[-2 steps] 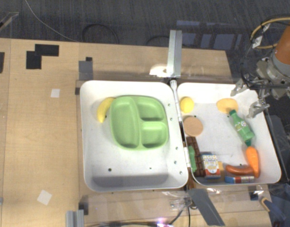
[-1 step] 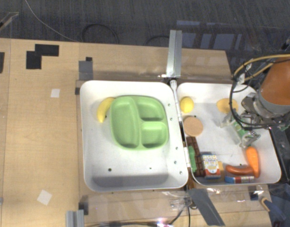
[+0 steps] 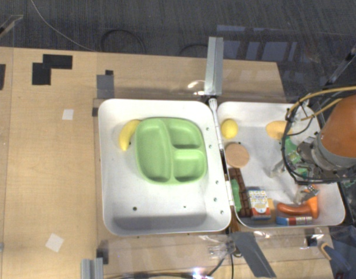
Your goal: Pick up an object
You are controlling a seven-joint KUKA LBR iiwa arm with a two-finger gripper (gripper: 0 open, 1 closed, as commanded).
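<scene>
The gripper [image 3: 294,167] hangs low in the right bin [image 3: 253,114]. I cannot tell how it stands. Just below it lies an orange carrot [image 3: 294,208]. A yellow lemon [image 3: 229,128] sits well away, up and left.

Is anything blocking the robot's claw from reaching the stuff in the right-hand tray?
Nothing visible does. The gripper hangs over the right bin, with the orange tool just below it in the picture and open white floor between.
</scene>
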